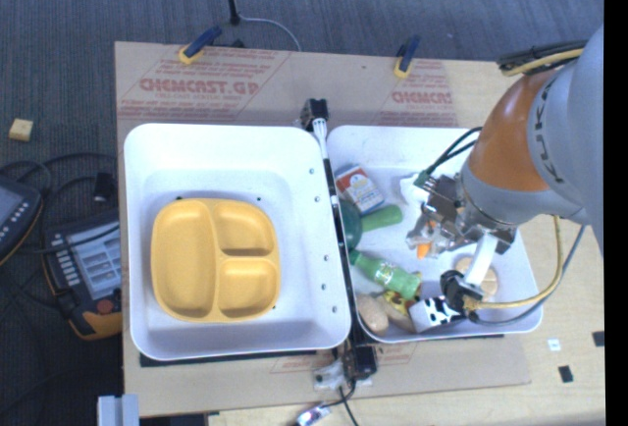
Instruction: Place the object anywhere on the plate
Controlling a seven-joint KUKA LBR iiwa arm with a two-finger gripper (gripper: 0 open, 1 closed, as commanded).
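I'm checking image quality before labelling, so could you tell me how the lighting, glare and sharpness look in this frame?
In the camera view, lighting is bright and even; the white bins are nearly washed out, with soft shadows inside their walls. The yellow plate is clear with mild sheen. The small objects under the arm look soft and hard to resolve.

Grey arm with orange wrist band entering from the right edge and bending downward, its claw (444,236) lowered at the wrist's end, cables looping along the arm's side.
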